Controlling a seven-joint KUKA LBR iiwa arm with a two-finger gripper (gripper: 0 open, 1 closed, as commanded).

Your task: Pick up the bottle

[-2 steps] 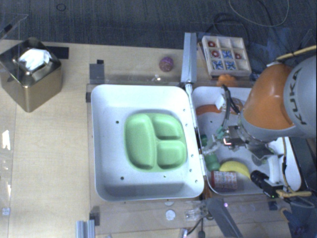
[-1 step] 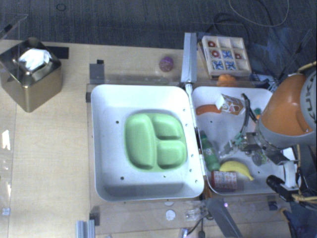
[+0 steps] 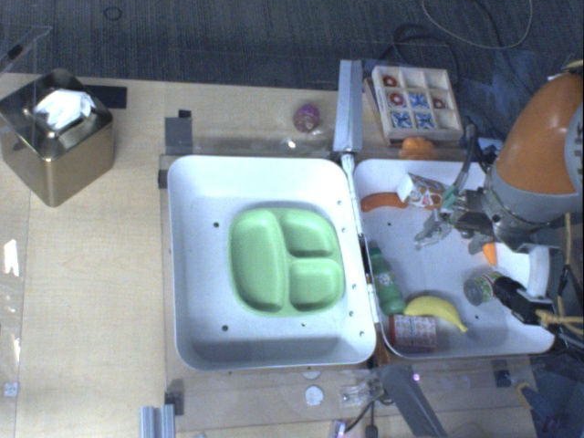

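Left of the gripper [image 3: 444,222] the right bin's floor [image 3: 415,267] lies bare. Beyond it, the green bottle [image 3: 384,281] hugs the bin's left wall, with a banana [image 3: 438,311] and a can [image 3: 415,333] crowding its lower end.

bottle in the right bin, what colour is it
Green, lying along the right bin's left wall, seen in the camera view: bottle.

Green bottle [image 3: 384,282], lying on its side in the right bin [image 3: 456,254], pressed along the bin's left wall. Dark cap end points toward the far side; the body appears to carry a label, too small to read.
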